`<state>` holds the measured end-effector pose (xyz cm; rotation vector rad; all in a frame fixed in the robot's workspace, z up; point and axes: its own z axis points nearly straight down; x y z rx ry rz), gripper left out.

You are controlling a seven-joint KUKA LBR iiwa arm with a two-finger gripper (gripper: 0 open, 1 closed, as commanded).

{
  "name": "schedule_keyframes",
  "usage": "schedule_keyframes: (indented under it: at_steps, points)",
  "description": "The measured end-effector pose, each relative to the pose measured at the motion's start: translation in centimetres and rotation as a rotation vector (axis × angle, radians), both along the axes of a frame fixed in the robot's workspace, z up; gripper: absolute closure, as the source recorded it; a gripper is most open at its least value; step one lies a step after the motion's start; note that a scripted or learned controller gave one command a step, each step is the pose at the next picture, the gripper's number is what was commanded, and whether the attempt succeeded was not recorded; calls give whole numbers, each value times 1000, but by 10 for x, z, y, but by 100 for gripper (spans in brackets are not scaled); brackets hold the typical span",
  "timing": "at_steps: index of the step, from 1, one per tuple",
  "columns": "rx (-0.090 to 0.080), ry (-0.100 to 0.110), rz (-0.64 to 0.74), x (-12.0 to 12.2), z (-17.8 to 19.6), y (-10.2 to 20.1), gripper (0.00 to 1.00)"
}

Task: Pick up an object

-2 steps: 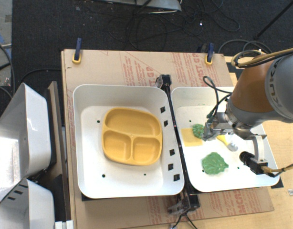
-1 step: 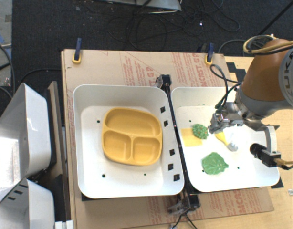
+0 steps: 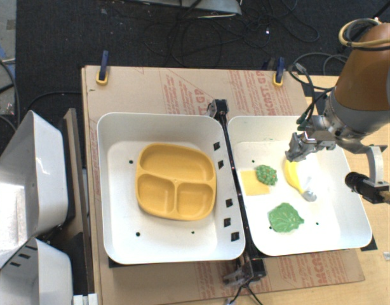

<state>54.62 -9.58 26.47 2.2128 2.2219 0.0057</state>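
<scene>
Banana (image 3: 293, 176), smooth, curved and yellow, lies just below the hand (image 3: 298, 148) in the right bin (image 3: 354, 234); whether the hand's 2 fingers are spread, I cannot tell. Knobbly broccoli (image 3: 266, 174) sits to its left, beside a flat cheese square (image 3: 253, 184).

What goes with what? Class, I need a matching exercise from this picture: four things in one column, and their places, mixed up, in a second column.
Things
1. yellow divided tray
2. banana
3. broccoli floret
4. green leaf

Places
A. on the right edge of the yellow square
B. nearest the front edge of the right bin
C. alone in the left bin
D. just below the pincer

Pairs: 1-C, 2-D, 3-A, 4-B
</scene>
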Motion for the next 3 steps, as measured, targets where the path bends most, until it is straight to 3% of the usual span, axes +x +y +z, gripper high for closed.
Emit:
schedule_keyframes:
  at_steps: [2,3]
  points:
    - [4,9,5,-18,-26,107,100]
    - [3,6,5,-25,-19,157,100]
